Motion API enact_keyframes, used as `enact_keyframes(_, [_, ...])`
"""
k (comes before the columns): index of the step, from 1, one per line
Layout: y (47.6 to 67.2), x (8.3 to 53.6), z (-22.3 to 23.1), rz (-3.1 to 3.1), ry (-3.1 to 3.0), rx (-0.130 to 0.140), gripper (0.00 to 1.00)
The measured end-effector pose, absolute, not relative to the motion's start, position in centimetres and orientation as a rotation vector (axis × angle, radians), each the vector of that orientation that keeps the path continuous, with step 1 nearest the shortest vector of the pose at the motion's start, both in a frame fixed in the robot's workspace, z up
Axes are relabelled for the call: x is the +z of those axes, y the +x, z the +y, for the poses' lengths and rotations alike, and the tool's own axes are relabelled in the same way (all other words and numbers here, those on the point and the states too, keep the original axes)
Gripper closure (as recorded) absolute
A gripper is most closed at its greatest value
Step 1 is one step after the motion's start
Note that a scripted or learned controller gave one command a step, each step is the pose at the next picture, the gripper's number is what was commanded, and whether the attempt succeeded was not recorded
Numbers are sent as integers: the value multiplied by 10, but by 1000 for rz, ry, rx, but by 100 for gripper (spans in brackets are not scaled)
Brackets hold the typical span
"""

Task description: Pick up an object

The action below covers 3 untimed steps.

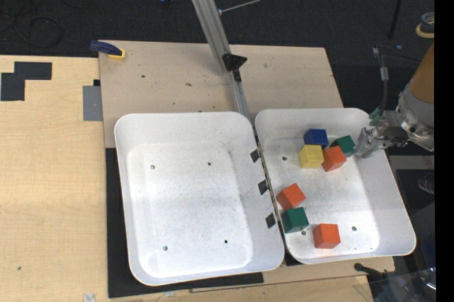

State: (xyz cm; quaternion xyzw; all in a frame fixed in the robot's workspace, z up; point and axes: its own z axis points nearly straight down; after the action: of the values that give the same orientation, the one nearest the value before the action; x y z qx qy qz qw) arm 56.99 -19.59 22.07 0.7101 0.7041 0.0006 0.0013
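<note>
The gripper (369,142) is positioned at the right bin's (397,222) far right; its state cannot be told. A descent onto the green block (345,144) is judged next.

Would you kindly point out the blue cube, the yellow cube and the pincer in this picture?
Blue cube (316,137): camera view, on its top face.
Yellow cube (311,156): camera view, on its top face.
Pincer (366,143): camera view, at its grey tip by the right bin's far edge.

Band: orange, above my wrist (428,77)
Wrist: grey, rounded, metallic
Pincer (369,140): small, silvery-grey, with dark parts
</note>
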Motion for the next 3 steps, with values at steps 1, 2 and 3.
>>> enact_keyframes(1, [571,274,-197,2220,2217,3,100])
enact_keyframes(2, [567,264,-145,2230,2220,-1,100])
enact_keyframes(3, [572,254,-102,2228,2221,-1,100])
